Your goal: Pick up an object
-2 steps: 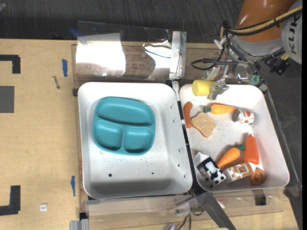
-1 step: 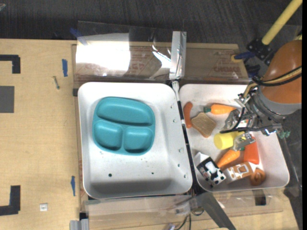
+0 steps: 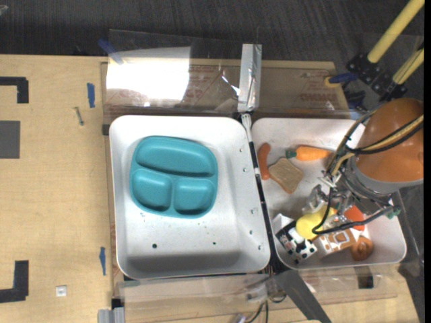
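Seemingly mid-reach, the gripper (image 3: 328, 204) hangs low in the right bin (image 3: 394, 251), just over a yellow toy (image 3: 308, 224), which looks the likely pick; cables hide its tip. A toy carrot (image 3: 311, 154) lies apart, and the teal divided plate (image 3: 174, 175) occupies the left bin (image 3: 229, 241).

The end effector (image 3: 328, 210) hangs low in the right bin (image 3: 397, 251), and cables and brackets cover its fingers, so their spread cannot be told. It overlaps a yellow object (image 3: 308, 225) whose shape stays unclear. An orange-red item (image 3: 355, 216) beside it is mostly hidden. The arm (image 3: 394, 147) runs off the right edge. The black-and-white object (image 3: 295, 239) is too small to identify.
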You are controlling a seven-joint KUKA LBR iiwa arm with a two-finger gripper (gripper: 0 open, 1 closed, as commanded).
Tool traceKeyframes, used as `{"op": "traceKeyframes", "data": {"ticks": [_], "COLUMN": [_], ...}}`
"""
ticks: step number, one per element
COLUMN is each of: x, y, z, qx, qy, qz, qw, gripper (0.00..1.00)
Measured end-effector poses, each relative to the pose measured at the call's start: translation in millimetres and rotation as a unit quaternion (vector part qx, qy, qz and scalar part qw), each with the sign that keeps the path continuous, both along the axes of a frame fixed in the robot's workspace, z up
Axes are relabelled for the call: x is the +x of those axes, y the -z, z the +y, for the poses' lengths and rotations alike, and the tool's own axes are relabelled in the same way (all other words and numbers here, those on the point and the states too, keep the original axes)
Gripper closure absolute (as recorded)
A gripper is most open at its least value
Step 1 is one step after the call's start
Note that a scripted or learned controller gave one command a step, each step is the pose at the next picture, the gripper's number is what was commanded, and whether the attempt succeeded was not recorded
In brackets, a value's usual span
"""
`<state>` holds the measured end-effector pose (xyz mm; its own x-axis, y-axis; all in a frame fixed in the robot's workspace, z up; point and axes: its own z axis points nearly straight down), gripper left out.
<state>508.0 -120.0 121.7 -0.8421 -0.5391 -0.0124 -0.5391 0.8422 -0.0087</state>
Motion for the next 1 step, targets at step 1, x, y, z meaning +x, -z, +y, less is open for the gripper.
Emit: {"op": "traceKeyframes", "data": {"ticks": [1], "x": [12.0], "y": [18.3], "z": [4.5], "qx": [-0.0094], "qy": [-0.158], "qz": [-0.016], "qw": [0.9873], "gripper": [1.0]}}
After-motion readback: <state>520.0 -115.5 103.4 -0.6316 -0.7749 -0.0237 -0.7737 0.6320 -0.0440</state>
